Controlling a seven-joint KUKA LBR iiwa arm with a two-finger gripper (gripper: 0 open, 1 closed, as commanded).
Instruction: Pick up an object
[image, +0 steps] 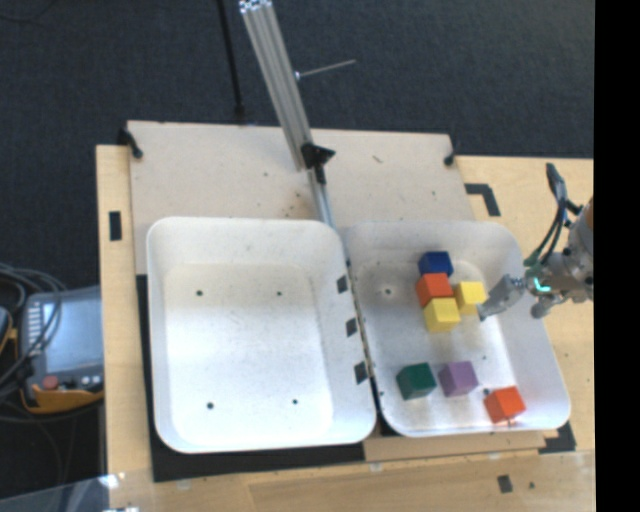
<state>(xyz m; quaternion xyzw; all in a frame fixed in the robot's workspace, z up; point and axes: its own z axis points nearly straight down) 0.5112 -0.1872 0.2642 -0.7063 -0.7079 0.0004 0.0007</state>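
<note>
Several small cubes lie in the right bin (400, 425). A blue cube (434, 264), a red-orange cube (433, 288) and two yellow cubes (470, 294) (442, 314) cluster near its middle. Along the front sit a green cube (416, 380), a purple cube (458, 378) and an orange cube (504, 403). My gripper (521, 299) hangs over the bin's right side, open, with nothing between its fingers. Its left finger (497, 299) reaches close to the right-hand yellow cube.
The left bin (160, 300) lies beside the right one, their rims meeting at a divider with black clips. A slanted aluminium rail (280, 90) rises behind the bins. A grey device with cables (60, 350) sits at the far left.
</note>
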